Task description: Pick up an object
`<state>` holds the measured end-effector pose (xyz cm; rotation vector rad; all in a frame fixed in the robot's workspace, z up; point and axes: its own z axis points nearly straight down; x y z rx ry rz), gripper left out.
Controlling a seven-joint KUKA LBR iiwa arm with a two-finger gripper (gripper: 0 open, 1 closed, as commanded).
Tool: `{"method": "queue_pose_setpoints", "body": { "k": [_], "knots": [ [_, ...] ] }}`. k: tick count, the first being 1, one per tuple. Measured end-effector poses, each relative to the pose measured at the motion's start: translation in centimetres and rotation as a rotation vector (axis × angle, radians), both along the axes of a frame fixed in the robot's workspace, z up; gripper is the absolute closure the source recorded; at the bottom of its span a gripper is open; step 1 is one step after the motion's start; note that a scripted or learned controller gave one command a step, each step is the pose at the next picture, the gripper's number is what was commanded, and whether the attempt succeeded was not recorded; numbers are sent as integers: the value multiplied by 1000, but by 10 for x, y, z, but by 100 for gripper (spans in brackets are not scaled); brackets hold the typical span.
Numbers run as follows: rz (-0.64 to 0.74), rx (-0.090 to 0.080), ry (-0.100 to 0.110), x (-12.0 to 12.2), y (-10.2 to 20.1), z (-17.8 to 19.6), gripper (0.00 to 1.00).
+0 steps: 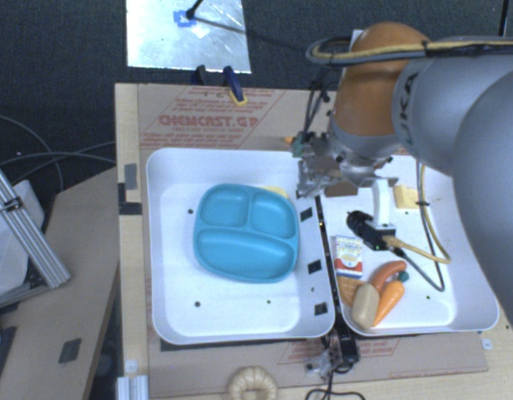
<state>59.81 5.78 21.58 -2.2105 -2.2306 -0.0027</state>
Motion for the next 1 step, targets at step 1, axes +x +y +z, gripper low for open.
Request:
{"method": "queue_pose_setpoints", "body": {
  "k": [1],
  "knots": [
    [0, 0, -2, 1, 40, 5, 100]
  ]
}}
